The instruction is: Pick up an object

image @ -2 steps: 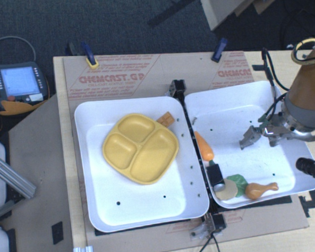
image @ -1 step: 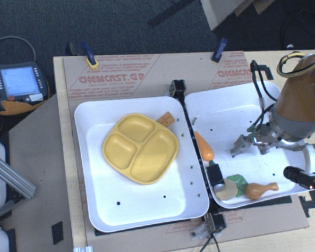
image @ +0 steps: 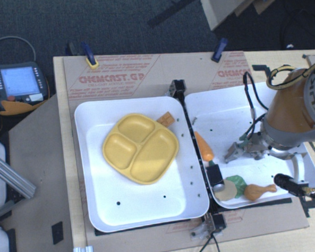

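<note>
Candidate objects for the pick lie in the right bin (image: 241, 99): an orange carrot-shaped toy (image: 203, 145) against its left wall, a black block (image: 214, 174) just below it along the same wall, and, along the front edge, a tan disc (image: 227, 190) touching a green piece (image: 237, 183), with a brown drumstick-shaped toy (image: 259, 190) just to their right. No 1 object is singled out by the task, so any of these 5 serves. The gripper (image: 243, 149) hangs over the middle of the right bin, above bare floor, well apart from the carrot-shaped toy and from the front-edge cluster; its metal fingers appear splayed outward, with nothing between them. The arm (image: 289, 112), grey with an orange band, enters over the bin's right edge. The left bin (image: 91, 169) carries a yellow 3-compartment plate (image: 141, 148) near its centre, with a small brown block (image: 166, 119) touching the plate's far right rim. Judged step: approach, before any grasp. The next move calls for choosing 1 target, shifting the gripper sideways until it is centred above it, descending with the fingers straddling it, then closing. Items lying against a wall leave little finger room on that side.
</note>
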Controlling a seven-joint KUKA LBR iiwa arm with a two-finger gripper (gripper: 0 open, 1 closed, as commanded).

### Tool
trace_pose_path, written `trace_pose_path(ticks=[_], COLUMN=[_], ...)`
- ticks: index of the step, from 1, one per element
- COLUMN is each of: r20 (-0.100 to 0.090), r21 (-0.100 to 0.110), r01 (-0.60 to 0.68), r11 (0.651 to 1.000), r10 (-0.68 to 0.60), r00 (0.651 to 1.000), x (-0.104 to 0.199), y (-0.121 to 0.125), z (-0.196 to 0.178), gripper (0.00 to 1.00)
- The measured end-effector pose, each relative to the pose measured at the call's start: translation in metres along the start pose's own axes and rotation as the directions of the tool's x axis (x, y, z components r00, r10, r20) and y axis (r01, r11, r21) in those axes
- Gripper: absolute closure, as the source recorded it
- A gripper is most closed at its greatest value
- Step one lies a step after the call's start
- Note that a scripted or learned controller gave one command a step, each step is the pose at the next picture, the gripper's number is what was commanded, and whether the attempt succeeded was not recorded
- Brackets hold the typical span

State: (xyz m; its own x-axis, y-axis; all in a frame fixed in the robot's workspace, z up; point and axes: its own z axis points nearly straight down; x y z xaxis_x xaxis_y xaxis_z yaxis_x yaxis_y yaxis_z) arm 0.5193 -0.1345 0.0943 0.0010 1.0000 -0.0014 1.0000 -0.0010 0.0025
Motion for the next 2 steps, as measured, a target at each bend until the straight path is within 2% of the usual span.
trace_pose_path(ticks=[1, 2], r20=[0.003, 0.001], r21=[-0.009, -0.004], r01=[-0.001, 0.002], r11=[1.000, 1.000], r10=[0.001, -0.002], r00=[1.000, 1.000], x=[-0.001, 0.000], y=[0.002, 0.012], z=[-0.012, -0.072], gripper=[1.00, 1.00])
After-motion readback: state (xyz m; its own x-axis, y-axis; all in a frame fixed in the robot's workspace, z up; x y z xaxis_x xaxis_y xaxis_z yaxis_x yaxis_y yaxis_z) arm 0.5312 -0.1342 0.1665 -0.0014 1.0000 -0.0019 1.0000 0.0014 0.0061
